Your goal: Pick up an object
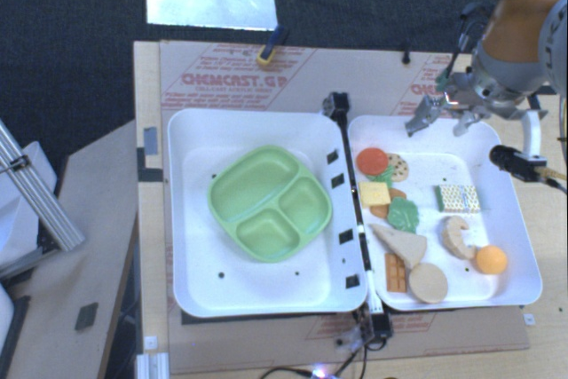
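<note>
Jaws [441,114] spread apart and grasping nothing, hovering at the right bin's [519,231] 12 o'clock rim; toy food pieces [417,222] lie inside, green divided plate [270,203] at 9 o'clock.

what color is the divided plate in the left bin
Light green. The divided plate shows clearly in the camera view.
</note>
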`<action>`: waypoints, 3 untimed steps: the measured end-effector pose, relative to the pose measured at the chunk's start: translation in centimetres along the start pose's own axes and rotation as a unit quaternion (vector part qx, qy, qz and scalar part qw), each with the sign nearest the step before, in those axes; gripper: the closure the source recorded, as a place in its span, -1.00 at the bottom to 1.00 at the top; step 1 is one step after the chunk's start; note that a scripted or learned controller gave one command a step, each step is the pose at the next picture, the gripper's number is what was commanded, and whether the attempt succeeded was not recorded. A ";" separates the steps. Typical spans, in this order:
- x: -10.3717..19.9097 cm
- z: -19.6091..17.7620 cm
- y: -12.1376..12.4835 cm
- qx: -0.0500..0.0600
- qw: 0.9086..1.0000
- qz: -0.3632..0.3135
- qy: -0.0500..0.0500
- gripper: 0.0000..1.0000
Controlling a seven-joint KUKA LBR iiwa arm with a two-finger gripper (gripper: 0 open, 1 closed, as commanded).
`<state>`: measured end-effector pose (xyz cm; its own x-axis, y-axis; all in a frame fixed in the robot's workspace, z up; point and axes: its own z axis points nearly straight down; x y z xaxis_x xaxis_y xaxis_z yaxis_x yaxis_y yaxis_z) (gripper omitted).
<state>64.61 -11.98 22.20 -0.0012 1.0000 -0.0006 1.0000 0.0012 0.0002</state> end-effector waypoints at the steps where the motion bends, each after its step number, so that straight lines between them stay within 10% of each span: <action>1: 0.6 5.7 -0.5 0.000 1.000 0.000 0.000 -1.00; 3: 0.8 13.4 -0.1 -0.002 1.000 0.000 0.002 -1.00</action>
<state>64.56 -11.17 8.78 -0.0015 1.0000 0.0036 1.0000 0.0014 0.0040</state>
